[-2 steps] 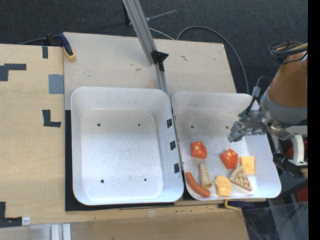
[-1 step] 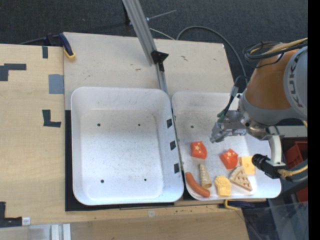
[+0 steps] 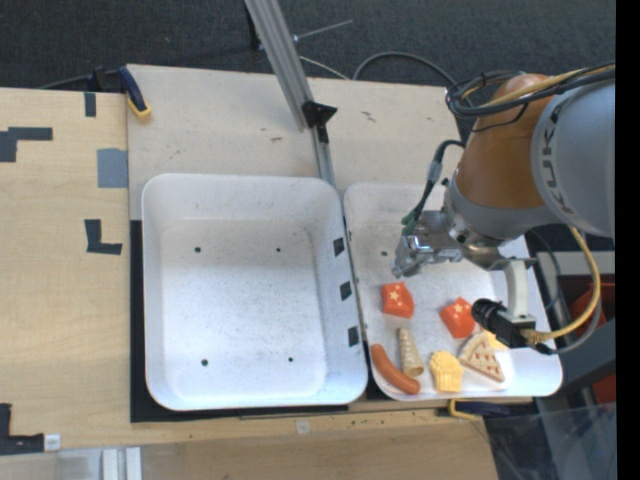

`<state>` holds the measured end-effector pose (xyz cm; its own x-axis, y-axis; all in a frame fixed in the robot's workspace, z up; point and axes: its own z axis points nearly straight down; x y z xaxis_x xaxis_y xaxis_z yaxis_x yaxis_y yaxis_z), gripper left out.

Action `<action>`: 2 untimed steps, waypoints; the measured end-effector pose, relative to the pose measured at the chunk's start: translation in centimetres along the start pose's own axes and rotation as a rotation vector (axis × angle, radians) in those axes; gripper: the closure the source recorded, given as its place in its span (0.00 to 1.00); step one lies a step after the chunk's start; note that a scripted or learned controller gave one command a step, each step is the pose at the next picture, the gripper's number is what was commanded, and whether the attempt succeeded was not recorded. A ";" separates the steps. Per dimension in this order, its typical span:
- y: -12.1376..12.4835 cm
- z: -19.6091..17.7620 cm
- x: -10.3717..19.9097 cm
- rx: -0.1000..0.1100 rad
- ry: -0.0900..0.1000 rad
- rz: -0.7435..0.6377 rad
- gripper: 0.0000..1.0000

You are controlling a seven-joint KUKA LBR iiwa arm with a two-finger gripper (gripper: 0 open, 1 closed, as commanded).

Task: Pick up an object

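Observation:
My gripper [image 3: 408, 258] hangs over the right bin [image 3: 370, 213], near its middle-left, just above and left of an orange-red block with a yellow star [image 3: 397, 299]. A second red block [image 3: 457, 316] lies to the right. Along the front of the bin lie a red sausage [image 3: 395, 369], a tan cone [image 3: 410, 350], a yellow corn piece [image 3: 446, 371] and a pizza slice [image 3: 484, 358]. I see nothing between the gripper's fingers.
The left bin [image 3: 240, 288] sits beside the right one, sharing a raised rim. A metal pole [image 3: 285, 58] slants from the top down to the bins' divide. The arm's orange and grey body [image 3: 520, 168] covers the right bin's far right part.

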<state>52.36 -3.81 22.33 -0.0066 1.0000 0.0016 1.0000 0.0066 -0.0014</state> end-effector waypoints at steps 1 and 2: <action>0.8 0.9 5.3 0.001 -0.001 0.000 1.00; 2.0 1.6 10.9 0.001 0.000 -0.001 1.00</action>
